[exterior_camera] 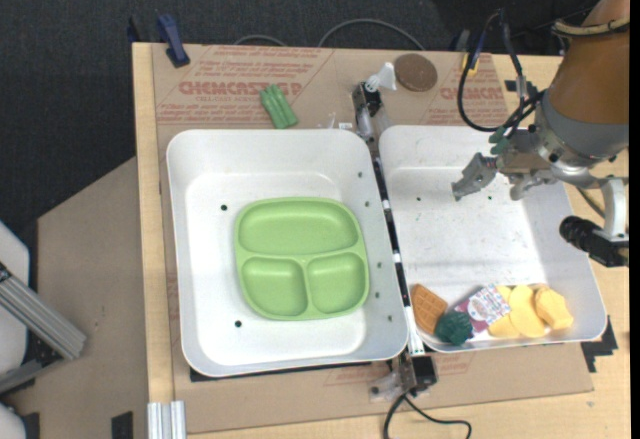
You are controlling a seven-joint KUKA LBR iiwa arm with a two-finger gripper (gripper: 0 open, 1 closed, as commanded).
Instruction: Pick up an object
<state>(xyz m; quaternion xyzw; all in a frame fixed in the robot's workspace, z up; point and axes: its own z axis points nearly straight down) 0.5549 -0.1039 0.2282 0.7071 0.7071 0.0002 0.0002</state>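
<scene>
The gripper (495, 179) hangs over the right bin (470, 237) with its two grey fingers spread apart and nothing between them. At that bin's near edge lie lumpy yellow pieces (530, 312), a crinkled wrapper (487, 304), a dark green ball (453, 328) and a tan wedge (428, 304). A smooth green divided plate (300, 258) sits in the left bin (200, 227).
</scene>
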